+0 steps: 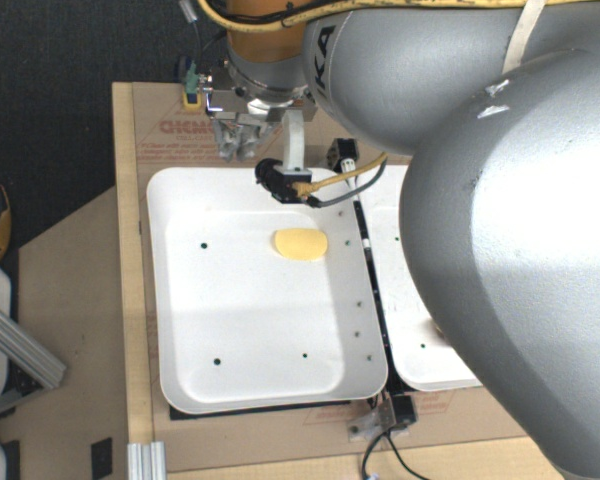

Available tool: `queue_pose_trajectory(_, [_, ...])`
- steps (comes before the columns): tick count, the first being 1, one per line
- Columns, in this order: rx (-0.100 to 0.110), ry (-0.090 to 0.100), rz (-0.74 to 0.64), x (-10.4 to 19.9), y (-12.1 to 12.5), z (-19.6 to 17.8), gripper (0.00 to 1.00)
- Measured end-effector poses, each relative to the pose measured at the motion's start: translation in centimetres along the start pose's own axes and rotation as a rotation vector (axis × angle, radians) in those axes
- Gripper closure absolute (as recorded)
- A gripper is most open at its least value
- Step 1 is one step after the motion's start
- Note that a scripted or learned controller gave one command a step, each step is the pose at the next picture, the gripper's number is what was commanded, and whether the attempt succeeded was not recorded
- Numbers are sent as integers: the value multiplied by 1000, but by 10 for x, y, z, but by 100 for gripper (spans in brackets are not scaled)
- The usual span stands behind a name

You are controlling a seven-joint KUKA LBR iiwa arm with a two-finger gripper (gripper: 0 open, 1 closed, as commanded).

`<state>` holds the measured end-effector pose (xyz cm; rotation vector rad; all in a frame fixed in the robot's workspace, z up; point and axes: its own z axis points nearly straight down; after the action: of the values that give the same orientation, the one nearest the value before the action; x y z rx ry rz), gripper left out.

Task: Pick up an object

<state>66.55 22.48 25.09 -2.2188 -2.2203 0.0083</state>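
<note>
Pincer (236, 140) of mine hangs past the far rim of the left bin (240, 318), over the brown bench (138, 128). From this angle I cannot tell whether it is wide or narrow, and I see nothing held in it. The one thing I could take, a flat yellow disc (300, 243), lies on the bin floor, nearer the camera than the pincer and off to the view's right, well apart from it.

If I came straight down from here, I judge I would hit the rim or the bench and close on nothing. The disc looks low and smooth-edged. A shallow descent could pinch air above it, and an off-centre one could nudge it away across the slick floor.
</note>
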Motion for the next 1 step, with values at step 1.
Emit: queue_pose_trajectory(1, [-11, 4, 0, 0, 1, -42, 100])
